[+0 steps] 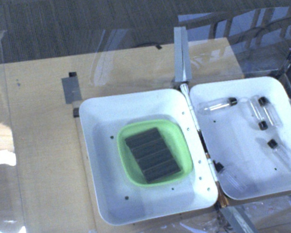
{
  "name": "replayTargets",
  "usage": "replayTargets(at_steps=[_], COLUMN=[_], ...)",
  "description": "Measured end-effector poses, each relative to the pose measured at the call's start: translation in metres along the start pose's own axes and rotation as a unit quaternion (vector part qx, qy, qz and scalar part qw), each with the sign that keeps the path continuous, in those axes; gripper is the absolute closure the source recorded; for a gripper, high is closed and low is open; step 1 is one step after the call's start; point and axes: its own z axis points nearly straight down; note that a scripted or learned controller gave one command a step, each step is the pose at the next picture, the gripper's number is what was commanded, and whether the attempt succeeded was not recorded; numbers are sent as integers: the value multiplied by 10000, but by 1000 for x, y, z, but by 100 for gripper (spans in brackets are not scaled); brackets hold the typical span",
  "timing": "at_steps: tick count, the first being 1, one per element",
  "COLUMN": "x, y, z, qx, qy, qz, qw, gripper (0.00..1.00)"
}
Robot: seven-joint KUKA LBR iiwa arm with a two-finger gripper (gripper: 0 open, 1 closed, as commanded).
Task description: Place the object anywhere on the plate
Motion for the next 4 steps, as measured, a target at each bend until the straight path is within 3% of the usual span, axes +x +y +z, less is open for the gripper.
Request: replayTargets(at_steps=[1, 2, 3, 4], x=[-2, -2, -2, -2], y=[0, 1, 1, 1], z=[-11, 20, -49, -87], qx=[-3, -8, -23, -30], qy=[-1, -1, -13, -16], qz=[-716, -1021, -1704, -1236], qw=[9974, 9948, 9854, 9923], gripper=[0, 0, 0, 0])
